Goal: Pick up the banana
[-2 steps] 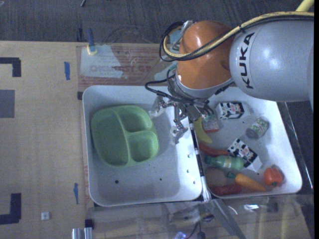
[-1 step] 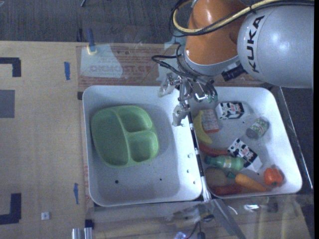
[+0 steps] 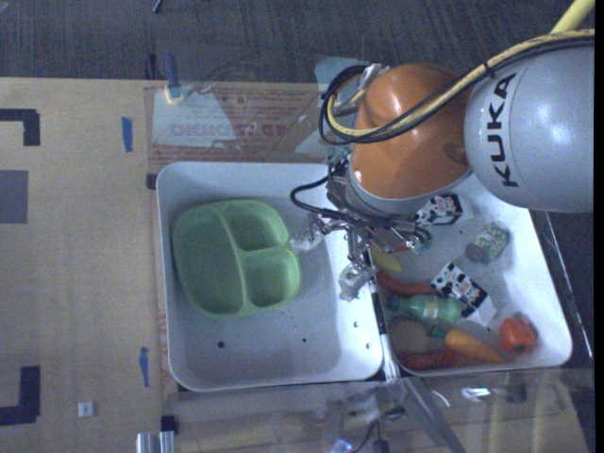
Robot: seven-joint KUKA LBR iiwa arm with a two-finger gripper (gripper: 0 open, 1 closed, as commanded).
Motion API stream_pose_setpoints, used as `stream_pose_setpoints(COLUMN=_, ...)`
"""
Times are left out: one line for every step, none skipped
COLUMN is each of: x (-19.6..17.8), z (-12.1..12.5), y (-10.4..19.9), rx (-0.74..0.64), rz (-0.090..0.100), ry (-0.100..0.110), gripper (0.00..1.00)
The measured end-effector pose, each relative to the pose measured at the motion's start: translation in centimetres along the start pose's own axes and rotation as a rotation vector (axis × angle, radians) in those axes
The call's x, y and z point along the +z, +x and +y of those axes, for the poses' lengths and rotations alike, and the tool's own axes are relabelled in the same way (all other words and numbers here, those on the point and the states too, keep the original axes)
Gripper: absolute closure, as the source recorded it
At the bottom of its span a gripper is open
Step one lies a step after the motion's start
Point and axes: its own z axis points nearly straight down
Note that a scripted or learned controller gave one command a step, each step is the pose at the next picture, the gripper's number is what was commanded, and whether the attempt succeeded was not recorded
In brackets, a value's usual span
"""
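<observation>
The banana (image 3: pixel 384 259) shows as a small yellow strip at the left end of the right bin (image 3: pixel 547 281). Most of it is hidden under the arm's wrist. The grey arm with its orange band (image 3: pixel 411 125) hangs over the wall between the two bins. My gripper (image 3: pixel 357 264) points down right beside the banana's visible end, over the right bin's left edge. Cables and the wrist body cover its tips.
A green divided plate (image 3: pixel 236 256) lies in the left bin (image 3: pixel 189 347). The right bin holds two cow-patterned cartons (image 3: pixel 460 286), a small can (image 3: pixel 488 243), a green bottle (image 3: pixel 429 308), a carrot (image 3: pixel 472 345), a red pepper (image 3: pixel 517 333) and a red chili (image 3: pixel 406 285).
</observation>
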Motion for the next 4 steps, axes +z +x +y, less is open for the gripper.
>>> stream_pose_setpoints(x=2.8, z=6.8, y=1.6, rx=-0.372, rz=0.001, ry=-0.002, gripper=0.0)
stream_pose_setpoints(x=2.3, z=6.4, y=1.2, rx=-0.72, rz=-0.002, ry=-0.001, gripper=0.0)
stream_pose_setpoints(x=-0.5, z=-1.1, y=-2.8, rx=-0.738, rz=-0.003, ry=0.001, gripper=0.0)
stream_pose_setpoints(x=8.4, z=-1.1, y=-3.4, rx=-1.008, rz=-0.014, ry=0.002, gripper=0.0)
